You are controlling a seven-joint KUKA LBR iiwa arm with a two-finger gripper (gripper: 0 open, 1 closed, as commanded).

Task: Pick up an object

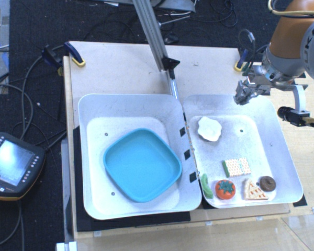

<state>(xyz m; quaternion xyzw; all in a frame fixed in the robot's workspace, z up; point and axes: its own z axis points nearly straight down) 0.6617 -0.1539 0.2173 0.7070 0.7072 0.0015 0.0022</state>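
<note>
My gripper [243, 97] hangs over the far right corner of the right bin [282, 156], above its rim, with no object under it. Inside that bin lie a white lumpy piece [210, 128] near the far left, a checkered wafer [236, 167] in the middle, and along the near edge a green pod [204, 184], a red tomato [225, 189], a pizza slice [255, 191] and a brown donut [267, 183]. All of them sit well away from the gripper, toward the near side.
The left bin [89, 140] holds a large blue square dish [141, 164]. A slanted metal pole [153, 30] crosses the back of the bench. A teach pendant [11, 163] lies on the floor at the left.
</note>
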